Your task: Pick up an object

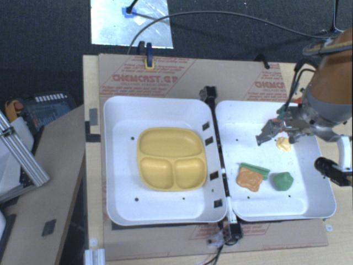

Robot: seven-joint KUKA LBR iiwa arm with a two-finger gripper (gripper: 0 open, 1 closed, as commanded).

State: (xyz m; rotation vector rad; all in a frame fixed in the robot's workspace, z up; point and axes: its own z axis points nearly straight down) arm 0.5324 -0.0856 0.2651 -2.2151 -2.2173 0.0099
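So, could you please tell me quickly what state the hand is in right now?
Hand: over the right bin, beside a small yellow piece; open or shut cannot be told.

The brown board (165,76) under the bins reads "CHEMCAST"

We found the right bin (242,206) floor bare along its left and far parts. An orange piece (249,179), green strip (254,170) and green lump (283,181) crowded the near middle. A yellow tray (170,158) covered the left bin (118,148) centre.
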